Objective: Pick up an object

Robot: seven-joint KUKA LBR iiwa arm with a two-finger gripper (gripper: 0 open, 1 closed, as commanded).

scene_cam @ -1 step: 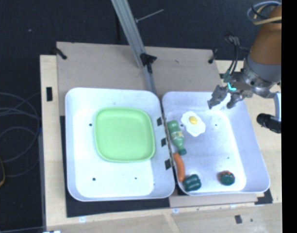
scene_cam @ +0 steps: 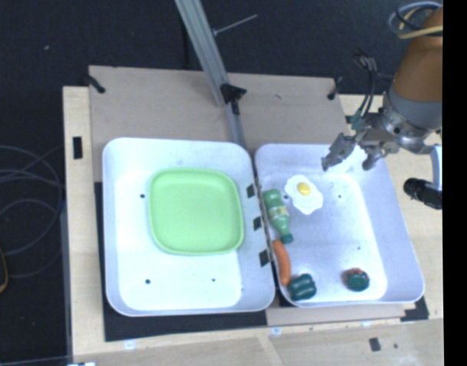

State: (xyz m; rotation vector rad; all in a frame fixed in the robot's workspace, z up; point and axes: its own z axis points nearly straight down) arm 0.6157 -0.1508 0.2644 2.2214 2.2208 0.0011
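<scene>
While the fried egg (scene_cam: 304,194) lies near the top of the right bin (scene_cam: 386,235), the gripper (scene_cam: 349,158) hangs just above it, fingers spread wide, holding nothing. Along the bin's left wall lie a green bottle (scene_cam: 277,213), a carrot (scene_cam: 281,259) and a green block (scene_cam: 301,286). The left bin (scene_cam: 127,280) holds a green plate (scene_cam: 195,210).

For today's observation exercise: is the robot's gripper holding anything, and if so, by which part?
Nothing is held. The gripper hangs open over the right bin's far end, with no object between its fingers; the fried egg lies apart.
</scene>
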